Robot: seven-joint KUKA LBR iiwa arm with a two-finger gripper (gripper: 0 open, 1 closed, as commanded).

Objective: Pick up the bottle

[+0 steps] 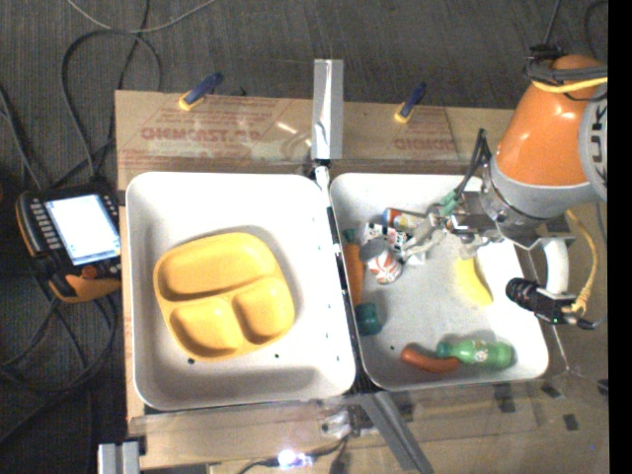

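Bottle: green, white patch on label. Tray: yellow, plain, in left bin, white. Right bin: white with fine grey speckle. Carrot: orange-red. Banana: yellow. Small ball: white with red stripes. Cup: teal. Arm: orange band over grey. Worktop: brown cardboard, faded red lettering. Two clamps: blue with yellow.
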